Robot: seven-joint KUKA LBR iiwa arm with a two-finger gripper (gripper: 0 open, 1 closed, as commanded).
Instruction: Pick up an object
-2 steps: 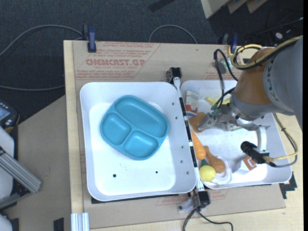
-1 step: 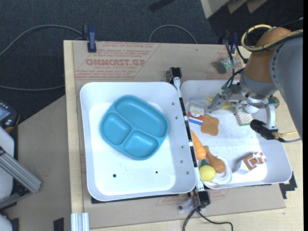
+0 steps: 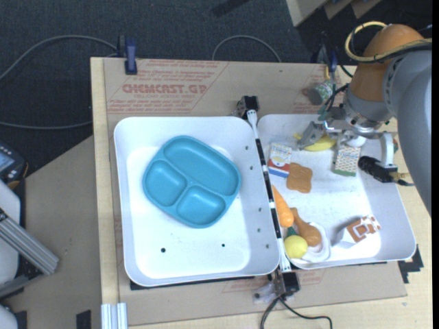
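Apparently the end effector (image 3: 334,130) hovers over a curved yellow banana (image 3: 317,144); its grip state cannot be told

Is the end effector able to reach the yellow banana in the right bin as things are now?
Probably yes. The end effector hangs right over the banana, nothing lies on the banana, and the nearest item, a green mesh packet, sits beside it.

A sky-blue three-compartment plastic plate (image 3: 191,180) lies in the plain white left bin (image 3: 130,184). In the white right bin (image 3: 391,218): a yellow banana (image 3: 317,144), a tan-brown cookie-shaped piece (image 3: 299,177), an orange carrot (image 3: 282,210), a yellow lemon (image 3: 295,246), and a speckled green-white packet (image 3: 346,161). The pale brown cardboard-covered bench (image 3: 164,88) carries red lettering.
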